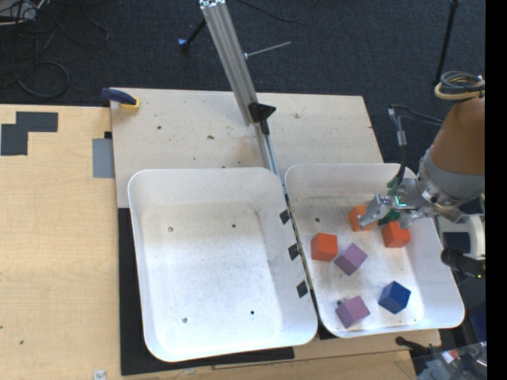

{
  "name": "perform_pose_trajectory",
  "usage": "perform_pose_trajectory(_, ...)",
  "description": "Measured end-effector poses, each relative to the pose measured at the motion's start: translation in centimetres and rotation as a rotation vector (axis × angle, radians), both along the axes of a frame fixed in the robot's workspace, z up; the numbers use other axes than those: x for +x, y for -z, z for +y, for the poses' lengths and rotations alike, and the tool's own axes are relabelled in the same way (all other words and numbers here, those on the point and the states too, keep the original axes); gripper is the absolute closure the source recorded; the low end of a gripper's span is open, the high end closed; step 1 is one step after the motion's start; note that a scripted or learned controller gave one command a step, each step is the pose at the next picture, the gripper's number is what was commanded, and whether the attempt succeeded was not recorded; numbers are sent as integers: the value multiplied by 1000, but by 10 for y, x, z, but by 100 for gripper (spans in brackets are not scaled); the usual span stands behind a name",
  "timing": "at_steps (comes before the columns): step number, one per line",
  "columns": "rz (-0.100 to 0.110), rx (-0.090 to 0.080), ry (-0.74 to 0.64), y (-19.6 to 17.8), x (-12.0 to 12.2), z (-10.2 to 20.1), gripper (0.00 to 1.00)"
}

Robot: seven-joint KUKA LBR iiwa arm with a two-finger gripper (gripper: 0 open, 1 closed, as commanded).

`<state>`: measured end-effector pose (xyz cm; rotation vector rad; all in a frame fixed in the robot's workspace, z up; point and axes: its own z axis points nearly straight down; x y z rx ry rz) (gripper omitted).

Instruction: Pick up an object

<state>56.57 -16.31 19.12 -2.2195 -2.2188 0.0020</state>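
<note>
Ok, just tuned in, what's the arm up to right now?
The arm has reached into the right bin, with its claw down among the blocks, between a small orange block and another orange block. Whether it grips either is unclear. A third orange block, two purple blocks and a blue block lie loose nearby.

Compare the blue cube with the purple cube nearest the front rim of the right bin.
The blue cube is dark blue; the front purple cube is light purple. The blue cube lies further toward the right wall of the right bin, the purple one nearer the bin's middle and slightly closer to the front rim. Both are small cubes of similar size, lying loose, apart from the gripper.
</note>
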Motion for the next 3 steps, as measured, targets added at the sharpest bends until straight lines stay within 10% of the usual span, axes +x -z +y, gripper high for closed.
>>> perform_pose_trajectory(2, -1, 0, 1, 99, -2, 9, 0)
perform_pose_trajectory(3, 0, 0, 8, 89, -3, 7, 100)
